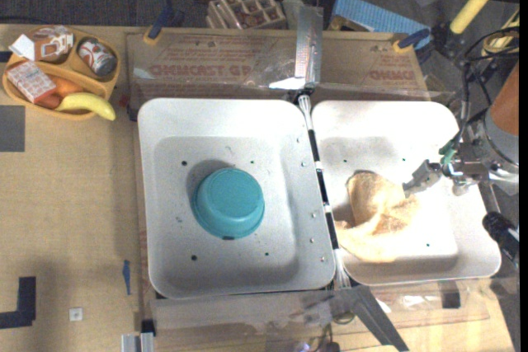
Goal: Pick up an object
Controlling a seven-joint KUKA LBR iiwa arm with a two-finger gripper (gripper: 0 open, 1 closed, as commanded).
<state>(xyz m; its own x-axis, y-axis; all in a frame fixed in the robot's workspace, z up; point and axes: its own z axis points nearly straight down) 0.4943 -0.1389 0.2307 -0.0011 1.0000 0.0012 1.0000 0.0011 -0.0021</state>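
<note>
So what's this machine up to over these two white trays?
A robot arm reaches in from the right, and its end effector sits low over the right bin, right at the edge of a tan, crumpled soft object lying there. It seems to be trying to pick that up, but nothing shows it gripped yet. The left bin holds a teal bowl turned upside down, untouched. A tray of toy food sits off on the bench.

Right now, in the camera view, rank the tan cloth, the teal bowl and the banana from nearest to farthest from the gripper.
1. Tan cloth: in the right bin, just left of the gripper.
2. Teal bowl: upside down in the middle of the left bin.
3. Banana: on the orange tray at the bench's far left corner.
</note>
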